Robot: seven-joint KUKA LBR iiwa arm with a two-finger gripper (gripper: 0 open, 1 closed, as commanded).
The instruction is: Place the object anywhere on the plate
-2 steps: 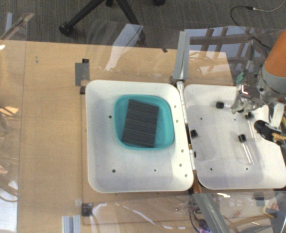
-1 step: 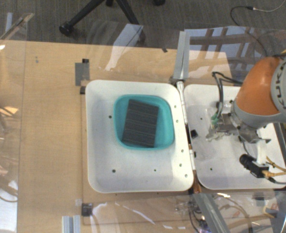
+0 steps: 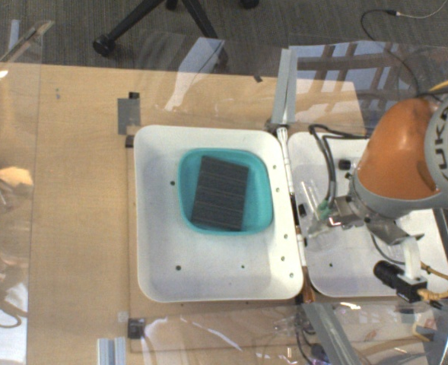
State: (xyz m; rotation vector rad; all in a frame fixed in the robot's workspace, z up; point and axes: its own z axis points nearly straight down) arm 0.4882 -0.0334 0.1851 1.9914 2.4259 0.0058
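A dark grey ribbed rectangular block (image 3: 220, 193) lies flat on the teal plate (image 3: 262, 204), which sits in the left white bin (image 3: 159, 265). My gripper (image 3: 312, 208) hangs over the left side of the right bin (image 3: 322, 272), just right of the wall between the bins. It is apart from the block and the plate. The orange band of the arm (image 3: 398, 158) rises behind it and hides much of the right bin.
A metal post (image 3: 284, 90) stands at the back between the two bins. Cables run along the arm, and a black fitting (image 3: 395, 278) sticks out near the front right. Wooden bench surface lies to the left of the bins.
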